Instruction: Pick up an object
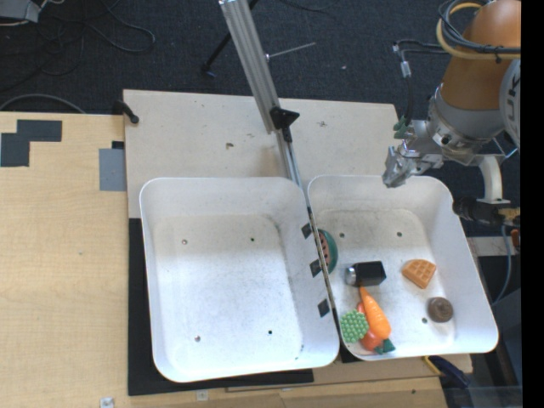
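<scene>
The right bin holds several small objects near its front. A black block with a silver end lies beside an orange carrot, a green studded piece and a red bit. An orange waffle-like piece and a brown round piece lie further right. A green-rimmed disc leans at the divider. My gripper hangs over the right bin's back rim, well away from all the objects, with nothing seen between its fingers.
The left bin sits beside the right one. A slanted aluminium bar runs from the top down to the divider between the bins. Cables loop near the arm's wrist. A wooden bench surface lies to the left.
</scene>
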{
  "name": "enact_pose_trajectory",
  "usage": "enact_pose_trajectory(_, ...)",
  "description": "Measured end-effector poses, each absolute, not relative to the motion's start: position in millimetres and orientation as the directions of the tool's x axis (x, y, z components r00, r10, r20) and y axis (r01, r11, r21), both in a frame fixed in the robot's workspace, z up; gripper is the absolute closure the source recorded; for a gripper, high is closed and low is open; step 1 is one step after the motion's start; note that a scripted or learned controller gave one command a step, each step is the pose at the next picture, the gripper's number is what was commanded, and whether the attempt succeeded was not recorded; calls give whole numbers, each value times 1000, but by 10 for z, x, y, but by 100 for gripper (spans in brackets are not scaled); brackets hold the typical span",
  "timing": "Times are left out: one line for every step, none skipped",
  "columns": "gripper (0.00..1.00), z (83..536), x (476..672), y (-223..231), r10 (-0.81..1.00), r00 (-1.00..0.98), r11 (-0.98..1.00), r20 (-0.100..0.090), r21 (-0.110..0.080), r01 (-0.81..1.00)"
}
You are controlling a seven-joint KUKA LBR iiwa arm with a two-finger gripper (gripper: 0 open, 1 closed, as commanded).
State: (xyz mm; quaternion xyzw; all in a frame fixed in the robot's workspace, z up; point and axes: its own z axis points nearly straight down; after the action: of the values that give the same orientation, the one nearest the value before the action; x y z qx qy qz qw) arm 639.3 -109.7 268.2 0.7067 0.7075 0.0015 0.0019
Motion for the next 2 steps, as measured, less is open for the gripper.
enact_pose_trajectory(100, 2770, 6396, -1099, 1000, -4, 4, 0, 0, 1000)
enact_pose_trajectory(100, 2687, 6392, -687, 1000, -3, 3, 2, -3, 1000)
